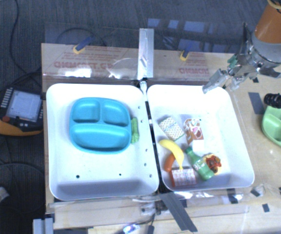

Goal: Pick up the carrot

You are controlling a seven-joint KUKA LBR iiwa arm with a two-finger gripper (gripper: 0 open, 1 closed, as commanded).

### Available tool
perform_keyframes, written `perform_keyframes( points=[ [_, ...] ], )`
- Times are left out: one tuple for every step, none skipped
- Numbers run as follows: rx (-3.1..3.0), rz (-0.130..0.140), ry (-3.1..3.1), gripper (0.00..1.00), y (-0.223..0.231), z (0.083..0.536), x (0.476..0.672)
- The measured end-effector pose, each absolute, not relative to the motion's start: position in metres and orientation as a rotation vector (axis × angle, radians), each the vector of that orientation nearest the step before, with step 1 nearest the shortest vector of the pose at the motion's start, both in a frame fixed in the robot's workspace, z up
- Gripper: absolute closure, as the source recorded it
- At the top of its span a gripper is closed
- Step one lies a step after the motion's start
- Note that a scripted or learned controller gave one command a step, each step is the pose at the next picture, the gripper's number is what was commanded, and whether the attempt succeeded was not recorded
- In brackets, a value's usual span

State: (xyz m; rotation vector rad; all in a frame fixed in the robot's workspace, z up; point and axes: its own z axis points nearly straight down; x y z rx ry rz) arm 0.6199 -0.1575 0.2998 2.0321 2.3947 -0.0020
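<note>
The carrot (168,161) is a short orange piece in the right bin (238,130), near its front left, partly tucked under the yellow banana (174,151). My gripper (222,84) hangs over the bin's back right corner, well behind and to the right of the carrot. Its fingers (210,86) are spread open and hold nothing.
Around the carrot lie a green bottle (198,164), a labelled can (183,177), a red-and-yellow item (213,162), a checkered packet (171,127) and a small white-and-red carton (193,129). The left bin (62,179) bears a blue divided plate (100,124) and a green piece (134,129). A green object (275,124) sits on the bench at right.
</note>
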Motion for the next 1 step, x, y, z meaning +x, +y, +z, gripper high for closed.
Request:
perform_keyframes(
  points=[
    [1.825,-0.002,2.56,0.0,-0.1367,0.2117,0.5679]
  ],
)
